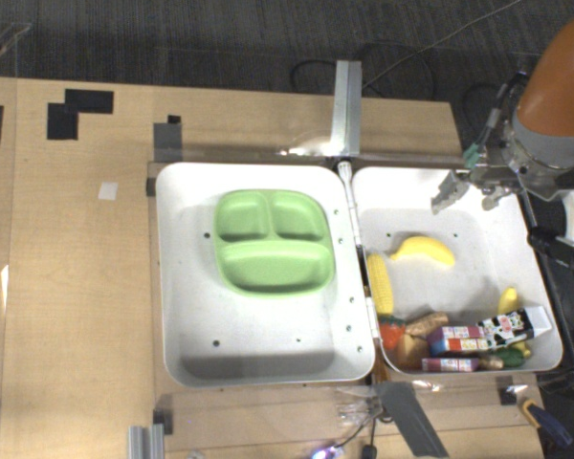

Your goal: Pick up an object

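While the grey arm with its orange band (562, 89) reaches in from the right, its two-finger gripper (471, 191) hangs above the far part of the right-hand shallow white bin (402, 199). Its two fingers (447, 195) stand apart, spread open, with nothing between them.

Below and slightly left of the gripper, a yellow plastic banana (424, 251) lies alone on the bin floor, well apart from the fingers. Along the left wall of this bin a yellow corn cob (380, 285) lies lengthwise. At the near edge a cluster of toy foods is packed together: a red-orange piece (392, 337), a brown bread-like lump (428, 326), a small printed carton (462, 338), a black-and-white patterned milk box (515, 326) and a small yellow item (508, 300) just beyond it.

On the left, the second shallow white bin (187, 285) holds a light green divided plastic plate (272, 240), lying flat near its middle. Both bins sit side by side on a pale wooden bench (67, 285).
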`<state>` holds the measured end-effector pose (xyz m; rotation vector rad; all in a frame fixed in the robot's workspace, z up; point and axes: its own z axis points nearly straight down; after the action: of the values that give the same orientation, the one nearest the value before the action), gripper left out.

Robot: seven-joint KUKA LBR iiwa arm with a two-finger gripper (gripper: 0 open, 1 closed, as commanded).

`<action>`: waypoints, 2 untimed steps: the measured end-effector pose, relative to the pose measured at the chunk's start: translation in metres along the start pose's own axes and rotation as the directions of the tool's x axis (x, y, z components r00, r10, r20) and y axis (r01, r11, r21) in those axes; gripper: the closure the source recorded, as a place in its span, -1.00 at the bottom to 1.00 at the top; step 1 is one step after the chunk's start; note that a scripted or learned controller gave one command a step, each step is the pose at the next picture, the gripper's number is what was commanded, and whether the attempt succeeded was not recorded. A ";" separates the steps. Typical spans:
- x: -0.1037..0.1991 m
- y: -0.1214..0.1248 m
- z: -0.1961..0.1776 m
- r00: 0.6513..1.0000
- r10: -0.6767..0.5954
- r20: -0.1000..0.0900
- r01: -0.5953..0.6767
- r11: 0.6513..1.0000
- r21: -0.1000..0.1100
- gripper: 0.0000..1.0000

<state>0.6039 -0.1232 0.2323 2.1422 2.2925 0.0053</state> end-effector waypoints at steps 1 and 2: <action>0.013 -0.036 0.132 0.998 -0.061 0.000 0.061 0.998 -0.001 -1.00; 0.036 0.011 0.142 0.998 0.067 0.000 -0.067 0.998 -0.008 -1.00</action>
<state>0.6130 -0.0871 0.0900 2.2137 2.2156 0.0154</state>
